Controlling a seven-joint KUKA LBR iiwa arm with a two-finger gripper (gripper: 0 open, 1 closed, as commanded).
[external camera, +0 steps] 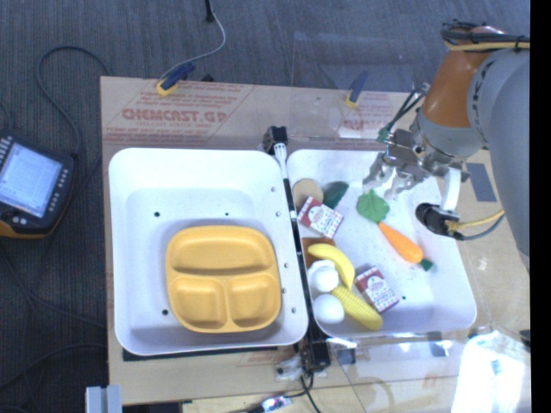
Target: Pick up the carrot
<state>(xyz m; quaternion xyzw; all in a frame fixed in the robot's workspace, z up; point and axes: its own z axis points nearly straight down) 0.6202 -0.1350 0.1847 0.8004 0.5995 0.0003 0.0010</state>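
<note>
The carrot (403,243) is orange with a small green stub at its lower right end. It lies at a slant in the right bin (448,304), toward the bin's right side. My gripper (389,179) hangs over the upper part of that bin, above and a little to the left of the carrot. Its fingers are spread apart, pointing down, with nothing between them. A green leafy piece (373,206) lies just below the fingertips, between the gripper and the carrot.
The right bin also holds a banana (336,261), a corn cob (357,307), two white eggs (325,292), two small red cartons (323,219) and a brown round item (303,191). A yellow divided tray (224,276) sits in the left bin (142,192).
</note>
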